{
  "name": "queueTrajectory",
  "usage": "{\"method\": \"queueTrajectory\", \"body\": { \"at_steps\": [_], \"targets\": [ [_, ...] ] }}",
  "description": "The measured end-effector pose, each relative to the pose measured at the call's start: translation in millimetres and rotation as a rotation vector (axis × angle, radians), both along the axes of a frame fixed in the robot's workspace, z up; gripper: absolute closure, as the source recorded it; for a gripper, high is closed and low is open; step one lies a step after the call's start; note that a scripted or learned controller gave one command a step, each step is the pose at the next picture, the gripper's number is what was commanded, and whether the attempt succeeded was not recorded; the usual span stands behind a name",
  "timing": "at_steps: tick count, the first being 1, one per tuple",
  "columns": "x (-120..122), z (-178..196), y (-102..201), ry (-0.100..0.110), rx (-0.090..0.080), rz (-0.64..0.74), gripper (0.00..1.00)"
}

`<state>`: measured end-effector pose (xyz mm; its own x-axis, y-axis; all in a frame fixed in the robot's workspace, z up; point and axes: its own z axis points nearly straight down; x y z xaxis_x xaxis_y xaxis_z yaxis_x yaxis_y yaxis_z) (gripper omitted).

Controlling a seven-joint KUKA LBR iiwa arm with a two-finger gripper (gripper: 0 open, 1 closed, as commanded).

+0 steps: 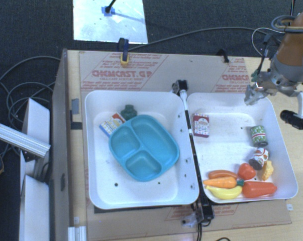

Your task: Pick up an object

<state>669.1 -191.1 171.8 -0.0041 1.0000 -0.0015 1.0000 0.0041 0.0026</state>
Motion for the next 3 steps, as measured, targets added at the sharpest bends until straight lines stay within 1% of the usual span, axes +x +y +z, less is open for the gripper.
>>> {"method": "queueTrajectory", "body": {
  "at_steps": [1,2,3],
  "targets": [
    [0,1,-2,0.000,-0.001,-0.001,1.00],
    [0,-10,3,0.000,-0.001,0.000,1.00],
    [0,-1,19,0.000,0.000,0.001,1.00]
  ]
}}
